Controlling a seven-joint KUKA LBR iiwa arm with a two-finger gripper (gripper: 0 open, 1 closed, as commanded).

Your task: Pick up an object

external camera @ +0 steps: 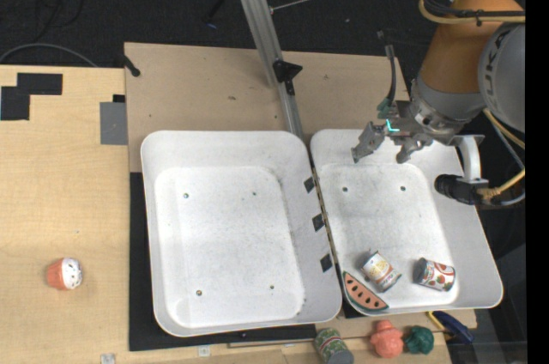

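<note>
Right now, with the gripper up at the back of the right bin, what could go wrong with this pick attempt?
1. The gripper hangs open over bare floor at the far end of the right bin; closing here would likely grab nothing.
2. The small can, the printed cup and the watermelon slice crowd the near edge, so a descent there might nudge one aside.
3. The slice lies against the rim, which could block a finger.

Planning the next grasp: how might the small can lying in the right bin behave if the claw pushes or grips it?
The small can lies on its side, so a sideways push would probably roll it. Its rounded wall may slip between fingers unless gripped across the body. It sits close to the watermelon slice near the right bin's front wall, so it could bump that.
</note>
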